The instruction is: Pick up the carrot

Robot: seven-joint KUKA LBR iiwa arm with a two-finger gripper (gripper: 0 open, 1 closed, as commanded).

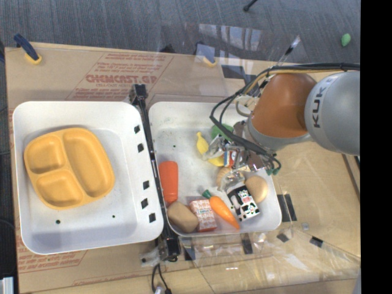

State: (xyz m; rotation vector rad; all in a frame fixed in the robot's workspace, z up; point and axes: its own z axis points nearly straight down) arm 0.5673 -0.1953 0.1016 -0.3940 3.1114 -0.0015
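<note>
Your carrot (225, 212) lies slanted at the right bin's (160, 164) near edge, wedged between a small red carton (203, 215) and a cow-print carton (243, 202), while the end effector (236, 158) hovers over clutter beyond it, grip state impossible to tell.

The worktop (73, 268) is covered with brown cardboard; behind it lies grey carpet floor (122, 11).

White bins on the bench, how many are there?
2. The left bin holds a yellow divided tray. The right bin holds the carrot and other play food, below the gripper.
</note>
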